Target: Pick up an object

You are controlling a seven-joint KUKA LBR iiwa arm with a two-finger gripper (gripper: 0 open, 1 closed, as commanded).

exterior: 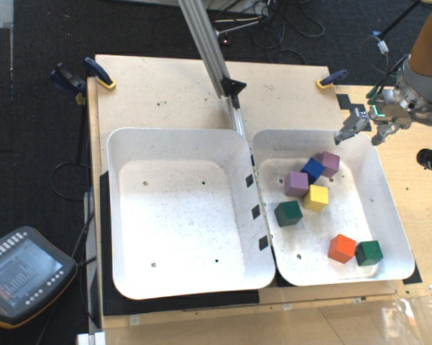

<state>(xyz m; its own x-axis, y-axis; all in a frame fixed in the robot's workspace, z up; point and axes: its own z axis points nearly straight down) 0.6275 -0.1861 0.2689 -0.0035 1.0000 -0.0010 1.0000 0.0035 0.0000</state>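
Observation:
The right bin (pixel 388 214) holds several small cubes. A purple cube (pixel 330 163), a blue cube (pixel 313 168), a second purple cube (pixel 296 183), a yellow cube (pixel 316 197) and a dark green cube (pixel 288 213) cluster near its middle. An orange cube (pixel 341 249) and another green cube (pixel 369 252) lie side by side at its front right. My gripper (pixel 361 135) hangs above the bin's far right rim, up and to the right of the cluster. Its fingers are spread open with nothing between them.
The left bin (pixel 122 192) lies beside the right one. A slanted metal pole (pixel 205 38) ends near the bins' shared far edge. Clamps sit at the bench's far corners (pixel 100 74). A teach pendant (pixel 21 275) rests at the lower left.

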